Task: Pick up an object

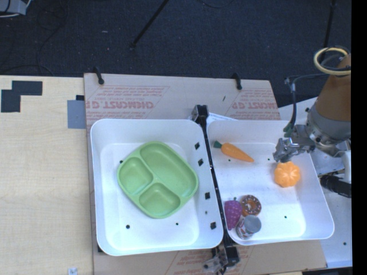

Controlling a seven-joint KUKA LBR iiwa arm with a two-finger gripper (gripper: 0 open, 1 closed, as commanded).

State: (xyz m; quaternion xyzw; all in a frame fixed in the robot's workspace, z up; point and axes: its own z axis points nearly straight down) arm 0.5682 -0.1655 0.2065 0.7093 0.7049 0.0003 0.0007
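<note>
Two white bins (109,153) — wooden bench (40,182)

- Place: a robotics lab or test cell — not a home, not a shop.
- Bench (40,199): pale wood-grain top, with black and grey square markers (23,93) stuck flat at its left.
- Cardboard sheet (172,99): printed, laid under the bins and held at its far edge by two black clips.
- Two shallow white bins (109,136) side by side, joined by a black divider strip (209,176).
- Contents — toy items: green sectioned plate (157,179), plastic carrot (237,152), orange fruit (287,175), small donut (250,205).
- Floor (172,33): dark carpet, crossed by loose cables and a stand leg.
- Robot arm (332,113) at the right edge.
</note>
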